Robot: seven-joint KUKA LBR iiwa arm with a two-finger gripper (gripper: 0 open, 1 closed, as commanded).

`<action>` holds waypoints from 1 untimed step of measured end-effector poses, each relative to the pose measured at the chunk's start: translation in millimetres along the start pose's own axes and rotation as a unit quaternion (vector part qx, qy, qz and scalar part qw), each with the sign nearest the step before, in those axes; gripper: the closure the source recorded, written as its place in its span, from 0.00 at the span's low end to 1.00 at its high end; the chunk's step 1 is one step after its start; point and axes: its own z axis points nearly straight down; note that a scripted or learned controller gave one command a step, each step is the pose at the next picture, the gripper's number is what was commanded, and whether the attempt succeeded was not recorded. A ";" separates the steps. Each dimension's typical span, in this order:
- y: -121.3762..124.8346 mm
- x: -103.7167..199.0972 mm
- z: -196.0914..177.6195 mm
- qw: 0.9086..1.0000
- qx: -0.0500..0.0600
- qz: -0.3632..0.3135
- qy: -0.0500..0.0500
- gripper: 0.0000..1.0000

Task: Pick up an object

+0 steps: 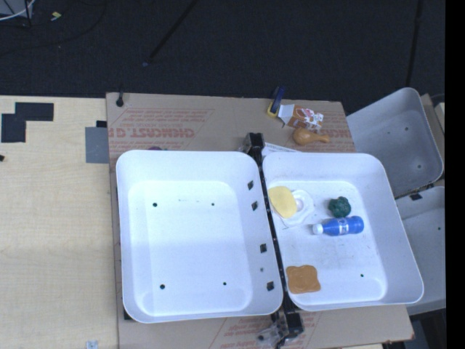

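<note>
- Two shallow white bins sit side by side on a cardboard sheet (182, 126): the left bin (185, 231) and the right bin (356, 267), joined along a dark centre strip.
- Four candidate objects lie in the right bin, all apart from one another.
- You see a yellow rounded object (283, 202) near the centre strip, resting on what may be a clear wrapper.
- A dark green lump (338, 207) lies just behind a blue bottle (340, 227), which lies on its side with its white cap toward the centre strip.
- A brown flat piece (303, 279) lies in the near corner by the strip.
- Behind the right bin, on the cardboard, lie a red-and-white packet (308, 116) and a tan object (311, 137).
- Gripper state: you cannot tell from this view.
</note>
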 end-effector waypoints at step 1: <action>57.1 -8.3 2.0 1.000 0.000 -0.002 0.000 1.00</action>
